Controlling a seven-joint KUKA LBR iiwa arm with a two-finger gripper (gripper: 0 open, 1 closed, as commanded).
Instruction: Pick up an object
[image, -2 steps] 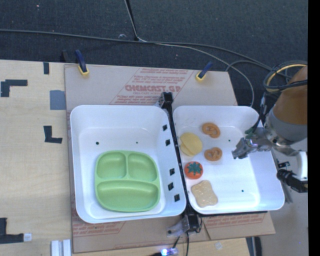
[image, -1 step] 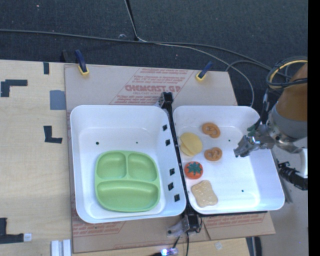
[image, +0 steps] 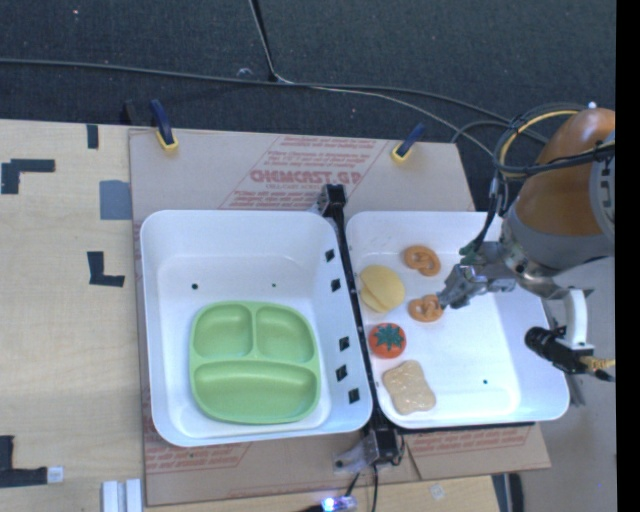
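Jaws (image: 452, 296) low in the right bin (image: 500, 395), tips touching a brown pretzel (image: 425, 309). Released or clenched: cannot tell. Second pretzel (image: 422, 261) just beyond, near a yellow piece (image: 382, 288).

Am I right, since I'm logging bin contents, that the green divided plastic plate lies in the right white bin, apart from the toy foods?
Not quite. The camera view shows the green divided plastic plate in the left white bin; the toy foods are in the right white bin.
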